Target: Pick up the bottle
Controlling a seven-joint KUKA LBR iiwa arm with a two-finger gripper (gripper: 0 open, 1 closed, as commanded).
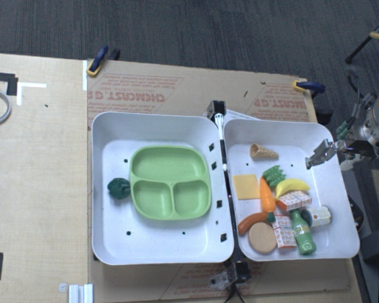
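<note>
1. While the green bottle [302,235] lies on its side near the front right corner of the right bin [339,187], the gripper [318,154] hangs above that bin's back right part, well apart from the bottle; its two thin dark fingers stand a little apart with nothing between them.
2. That bottle is a small, glossy plastic shape with a pale label and a narrower neck pointing toward the back of the bin.
3. Crowding it are toy foods: a red and white carton [284,232] touches its left side, a white box [320,216] sits just beside its right, and a second red and white carton [293,200] lies just behind it.
4. Further left in the same bin are a round tan disc [261,237], a red sausage [251,222], an orange carrot [267,195], a flat yellow cheese square [245,186], a curved yellow banana [292,186], a bunch of green leaves [274,174] and a tan cone [263,151] near the back.
5. Smooth and shallow, the left bin [103,232] holds a matte light-green tray [171,181] with three compartments, and a dark green broccoli piece [118,188] sits just beside the tray's left edge.
6. Both bins rest on a brown cardboard sheet [148,92] with red printing, on a pale wooden bench [35,190].
</note>
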